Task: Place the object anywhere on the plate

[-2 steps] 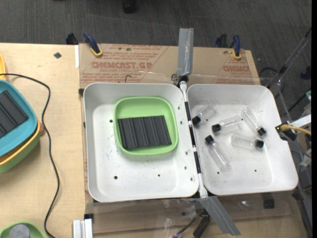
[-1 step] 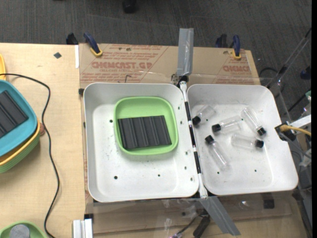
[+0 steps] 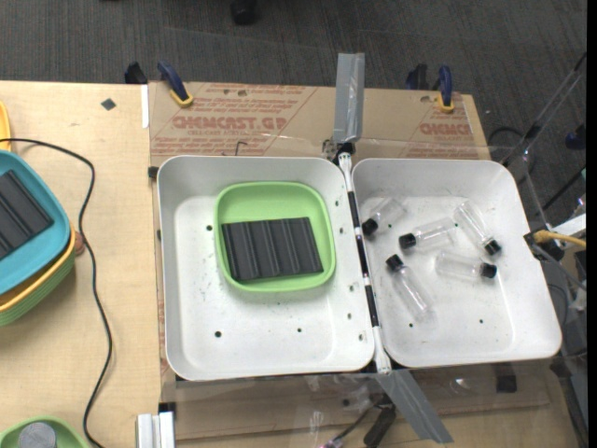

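Starting at the near edge: front rims of the left bin (image 3: 187, 325) and the right bin (image 3: 522, 325) lying side by side and touching along the centre seam. Looking into the right bin: several clear vials (image 3: 424, 236) with black caps lying scattered on their sides, some nearly touching, none upright. Looking into the left bin: green plate (image 3: 275, 194) sitting toward the far side, carrying a dark ribbed mat (image 3: 270, 248) and none of the vials.

Judging the step: nothing lifted yet, so waiting on the pick. Not able to tell whether the hand is spread or pressed together.

Weighing the next move: singling out one vial with room on both flanks, likely the long one near the middle, coming down across its narrow body, then lifting clear of both rims at the seam before crossing to the plate.

Checking room: vials near the right bin's walls looking awkward to reach. Bare bin floor lying around the plate on its near and left sides. Raised plate lip needing a clean drop from above.
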Motion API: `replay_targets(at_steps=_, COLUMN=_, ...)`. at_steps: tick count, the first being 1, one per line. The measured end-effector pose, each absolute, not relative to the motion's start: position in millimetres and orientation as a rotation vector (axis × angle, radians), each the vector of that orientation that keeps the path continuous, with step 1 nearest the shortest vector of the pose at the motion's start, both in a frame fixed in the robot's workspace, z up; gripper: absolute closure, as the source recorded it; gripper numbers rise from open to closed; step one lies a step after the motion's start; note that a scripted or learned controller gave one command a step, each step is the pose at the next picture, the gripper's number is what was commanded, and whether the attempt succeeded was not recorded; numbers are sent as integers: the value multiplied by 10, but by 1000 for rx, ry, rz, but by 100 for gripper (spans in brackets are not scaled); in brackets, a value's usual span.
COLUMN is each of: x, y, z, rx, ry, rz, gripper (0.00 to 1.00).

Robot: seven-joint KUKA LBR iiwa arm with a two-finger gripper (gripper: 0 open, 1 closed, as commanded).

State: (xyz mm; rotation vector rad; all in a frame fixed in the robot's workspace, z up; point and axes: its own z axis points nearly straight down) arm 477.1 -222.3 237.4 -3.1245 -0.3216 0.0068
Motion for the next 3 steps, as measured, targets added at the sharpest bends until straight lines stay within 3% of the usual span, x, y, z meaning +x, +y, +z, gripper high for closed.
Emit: replay_targets(at_steps=3, x=4770, y=-2215, z=2317, rx=-3124, ry=-315, rz=10, gripper=0)
